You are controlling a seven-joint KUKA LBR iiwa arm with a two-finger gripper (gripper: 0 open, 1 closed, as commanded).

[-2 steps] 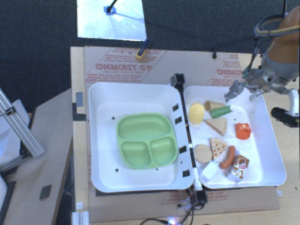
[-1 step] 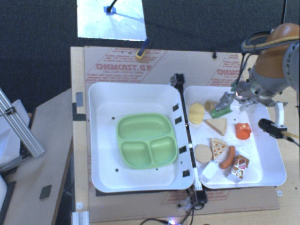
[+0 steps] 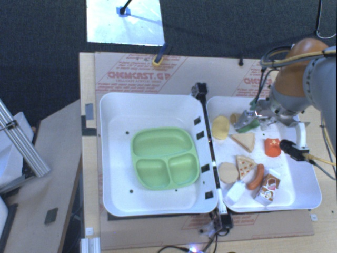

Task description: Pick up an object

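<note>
Two white bins (image 3: 158, 101), arm bent low, hand (image 3: 246, 121) over toy food (image 3: 243, 141)

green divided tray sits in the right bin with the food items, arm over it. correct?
Not quite. The camera view shows the green divided tray in the left bin, alone. The food items, such as the sausage and pizza slice, lie in the right bin, and the arm is over that one.

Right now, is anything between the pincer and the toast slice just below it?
Nothing visible. The pincer sits at the right bin's upper edge, the toast slice directly below it; the yellow piece lies off to the side.
</note>
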